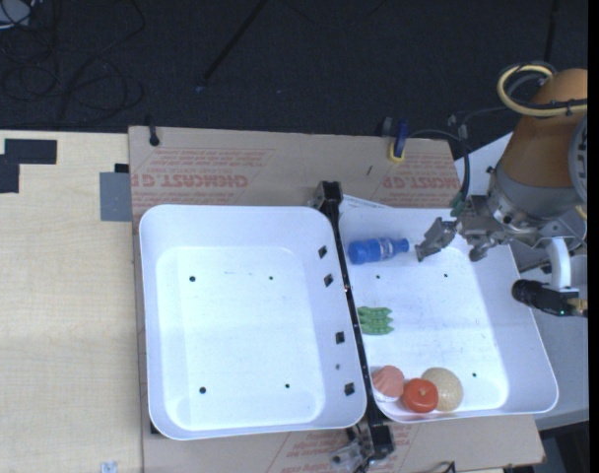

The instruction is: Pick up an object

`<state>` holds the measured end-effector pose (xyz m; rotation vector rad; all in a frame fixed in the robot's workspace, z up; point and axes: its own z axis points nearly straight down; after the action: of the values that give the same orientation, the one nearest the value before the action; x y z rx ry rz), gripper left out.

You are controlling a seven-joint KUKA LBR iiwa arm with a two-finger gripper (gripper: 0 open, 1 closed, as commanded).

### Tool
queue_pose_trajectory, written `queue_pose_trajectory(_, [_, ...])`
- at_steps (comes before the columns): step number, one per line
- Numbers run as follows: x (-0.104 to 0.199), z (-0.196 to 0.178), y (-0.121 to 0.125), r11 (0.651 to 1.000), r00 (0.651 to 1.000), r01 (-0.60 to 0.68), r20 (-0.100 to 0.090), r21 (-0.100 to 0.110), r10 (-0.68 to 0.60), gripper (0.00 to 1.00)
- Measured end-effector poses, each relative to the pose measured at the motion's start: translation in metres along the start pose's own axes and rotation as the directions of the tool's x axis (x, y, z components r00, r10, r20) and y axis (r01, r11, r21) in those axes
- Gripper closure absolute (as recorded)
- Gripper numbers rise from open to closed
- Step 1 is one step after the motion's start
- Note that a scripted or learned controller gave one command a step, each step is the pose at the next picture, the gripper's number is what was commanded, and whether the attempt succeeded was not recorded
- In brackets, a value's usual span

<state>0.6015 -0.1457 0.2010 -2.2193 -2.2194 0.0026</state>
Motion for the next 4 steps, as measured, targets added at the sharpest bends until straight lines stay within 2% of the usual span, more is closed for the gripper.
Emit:
queue_pose_trajectory(1, [-0.046, 0.113, -0.070, 1.000, 1.000, -0.006, -0.002, 0.013, 0.006, 0.00])
queue_pose_trajectory(2, [-0.068, 0.084, -0.016, 1.000, 1.000, 0.003, 0.003, -0.007, -0.003, 0.00])
queue_pose_trajectory(3, [-0.067, 0.115, -0.064, 1.000, 1.000, -0.001, -0.002, 0.003, 0.001, 0.00])
queue_pose_trajectory(4, [-0.068, 0.067, -0.029, 1.000, 1.000, 0.002, 0.002, -0.007, -0.002, 0.00])
